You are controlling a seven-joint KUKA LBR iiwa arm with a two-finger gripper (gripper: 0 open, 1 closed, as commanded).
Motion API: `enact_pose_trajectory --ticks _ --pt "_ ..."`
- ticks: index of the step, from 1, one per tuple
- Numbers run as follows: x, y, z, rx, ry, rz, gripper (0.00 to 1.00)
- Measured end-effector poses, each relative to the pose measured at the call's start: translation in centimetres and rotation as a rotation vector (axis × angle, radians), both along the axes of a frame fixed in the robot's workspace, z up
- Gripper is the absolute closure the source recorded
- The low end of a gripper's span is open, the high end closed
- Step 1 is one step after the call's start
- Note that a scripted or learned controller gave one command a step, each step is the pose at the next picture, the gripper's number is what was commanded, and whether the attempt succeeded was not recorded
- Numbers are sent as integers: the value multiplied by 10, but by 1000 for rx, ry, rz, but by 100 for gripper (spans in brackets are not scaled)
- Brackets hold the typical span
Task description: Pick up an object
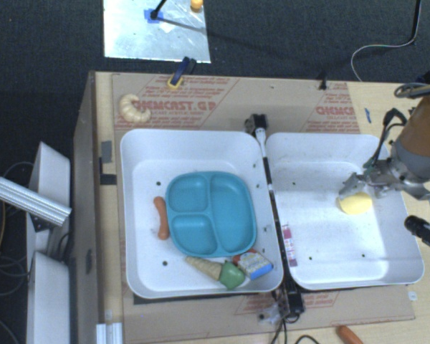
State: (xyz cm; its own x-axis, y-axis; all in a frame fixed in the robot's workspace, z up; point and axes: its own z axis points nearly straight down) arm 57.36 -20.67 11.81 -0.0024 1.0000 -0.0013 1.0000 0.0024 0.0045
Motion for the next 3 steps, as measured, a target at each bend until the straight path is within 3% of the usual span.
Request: enact_pose_trajectory --ticks 3 --pt "-26 0 25 0 2 -2 0"
